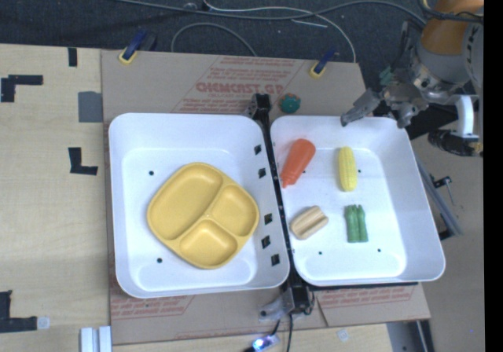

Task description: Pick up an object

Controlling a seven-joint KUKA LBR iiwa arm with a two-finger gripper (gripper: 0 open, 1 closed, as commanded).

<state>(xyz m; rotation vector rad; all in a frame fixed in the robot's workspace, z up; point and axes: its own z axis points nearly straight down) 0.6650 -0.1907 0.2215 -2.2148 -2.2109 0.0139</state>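
Tool (368, 111) hangs over the far right corner of the right bin (420, 252); whether it is wide or narrow I cannot tell, and it seems to carry nothing. Inside that bin lie a carrot (297, 160), corn (346, 167), bread roll (308, 222) and green beans (357, 224). A yellow divided plate (203, 214) fills the left bin (126, 185).

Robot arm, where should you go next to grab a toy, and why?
Probably swing in and down over the corn. The gripper sits above the right bin's far edge, holding nothing, and the corn is the nearest toy, lying apart from the carrot, bread and green beans.
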